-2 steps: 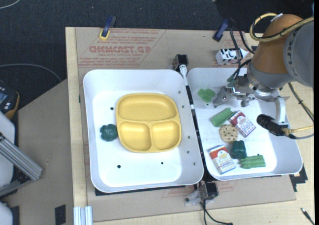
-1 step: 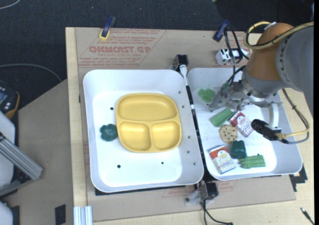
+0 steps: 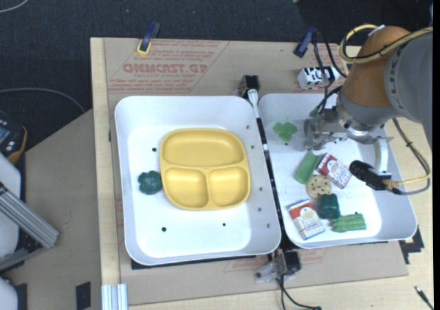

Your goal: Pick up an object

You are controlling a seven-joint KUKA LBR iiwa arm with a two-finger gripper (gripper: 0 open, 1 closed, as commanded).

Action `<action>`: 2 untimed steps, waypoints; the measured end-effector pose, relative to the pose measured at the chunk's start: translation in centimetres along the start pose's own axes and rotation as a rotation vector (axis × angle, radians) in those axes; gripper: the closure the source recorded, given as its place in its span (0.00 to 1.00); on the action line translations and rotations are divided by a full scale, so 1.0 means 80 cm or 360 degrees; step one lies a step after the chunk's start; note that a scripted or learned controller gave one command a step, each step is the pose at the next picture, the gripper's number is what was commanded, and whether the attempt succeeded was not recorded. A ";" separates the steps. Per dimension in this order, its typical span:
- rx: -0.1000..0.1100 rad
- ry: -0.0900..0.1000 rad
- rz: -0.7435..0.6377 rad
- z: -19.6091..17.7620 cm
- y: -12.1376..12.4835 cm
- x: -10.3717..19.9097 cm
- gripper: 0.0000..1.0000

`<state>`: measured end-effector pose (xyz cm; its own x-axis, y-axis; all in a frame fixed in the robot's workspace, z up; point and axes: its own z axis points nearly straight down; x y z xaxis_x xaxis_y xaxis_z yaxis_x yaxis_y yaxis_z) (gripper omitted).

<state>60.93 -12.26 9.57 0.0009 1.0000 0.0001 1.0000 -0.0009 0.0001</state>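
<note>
Nothing is picked up yet, as far as the view shows. The hand (image 3: 317, 131) sits low over the right bin (image 3: 399, 229), near its far left corner, beside a light green piece (image 3: 284, 129); how it stands I cannot tell. The likely targets (a green block (image 3: 306, 168), a cookie (image 3: 317, 185), a red-and-white packet (image 3: 337, 171)) lie loose on the bin floor nearer its middle. The grasp and lift both remain.

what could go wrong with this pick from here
The gripper hangs over the right white bin, where the green block, round cookie and red-and-white packet lie packed together: it may nudge or catch two. The light green piece lies near the bin wall, awkward to reach.
</note>
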 end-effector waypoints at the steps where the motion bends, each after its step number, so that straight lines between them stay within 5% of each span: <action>1: -0.0012 -0.0003 -0.0003 -0.078 0.008 0.003 1.00; 2: -0.0008 -0.0003 -0.0002 -0.143 -0.003 0.000 1.00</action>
<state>60.69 -12.23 21.02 -0.0001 1.0000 -0.0015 1.0000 0.0001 0.0049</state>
